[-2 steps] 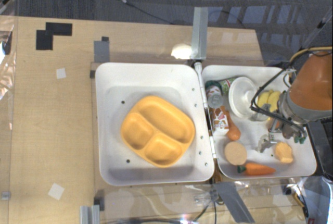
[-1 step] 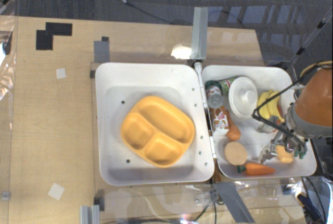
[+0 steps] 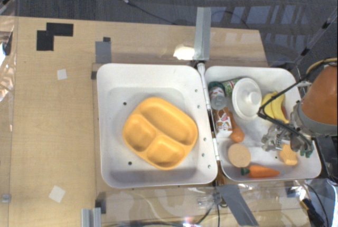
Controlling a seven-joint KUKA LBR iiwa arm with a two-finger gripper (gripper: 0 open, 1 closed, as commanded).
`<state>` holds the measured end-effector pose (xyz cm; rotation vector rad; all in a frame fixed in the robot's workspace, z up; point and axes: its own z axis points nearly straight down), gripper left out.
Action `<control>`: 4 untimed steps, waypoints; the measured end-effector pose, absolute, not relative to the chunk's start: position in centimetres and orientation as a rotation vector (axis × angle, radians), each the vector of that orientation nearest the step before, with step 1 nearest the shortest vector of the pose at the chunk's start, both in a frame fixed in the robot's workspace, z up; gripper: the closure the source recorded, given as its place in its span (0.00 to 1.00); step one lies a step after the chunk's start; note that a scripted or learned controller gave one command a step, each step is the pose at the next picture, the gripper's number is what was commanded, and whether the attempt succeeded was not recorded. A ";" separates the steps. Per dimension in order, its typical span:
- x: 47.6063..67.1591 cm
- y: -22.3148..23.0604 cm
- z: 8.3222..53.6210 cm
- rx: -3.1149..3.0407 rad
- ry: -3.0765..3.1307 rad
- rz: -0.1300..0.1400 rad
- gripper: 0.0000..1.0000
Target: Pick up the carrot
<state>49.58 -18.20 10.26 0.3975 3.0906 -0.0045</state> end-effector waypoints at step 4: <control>55.4 -12.2 15.3 0.401 3.102 0.000 0.00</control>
